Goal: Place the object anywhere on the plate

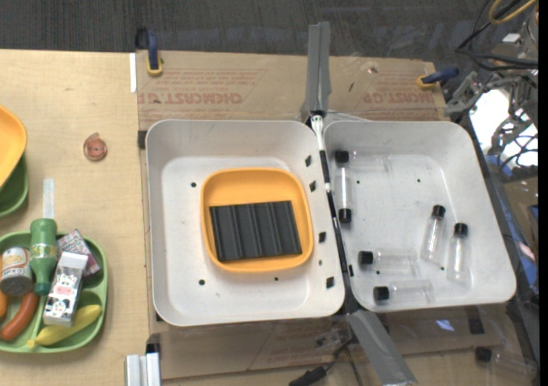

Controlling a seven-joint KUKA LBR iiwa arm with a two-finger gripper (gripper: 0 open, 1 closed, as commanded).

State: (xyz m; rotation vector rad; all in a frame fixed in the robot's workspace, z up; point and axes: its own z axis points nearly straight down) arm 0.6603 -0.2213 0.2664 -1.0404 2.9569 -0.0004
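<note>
Judged light, stiff, slick and apt to roll, best pinched across the barrel: small clear black-capped vials [434,233] scattered in the right white bin [402,127], well apart from the orange square plate [255,178] bearing a black ridged slab [257,231] in the left white bin [174,239].

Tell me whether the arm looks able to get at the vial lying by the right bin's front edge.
Probably yes. The vial lies flat in the right bin, nothing on top of it and open from above. It sits close to the front wall, which may crowd the fingers.
</note>
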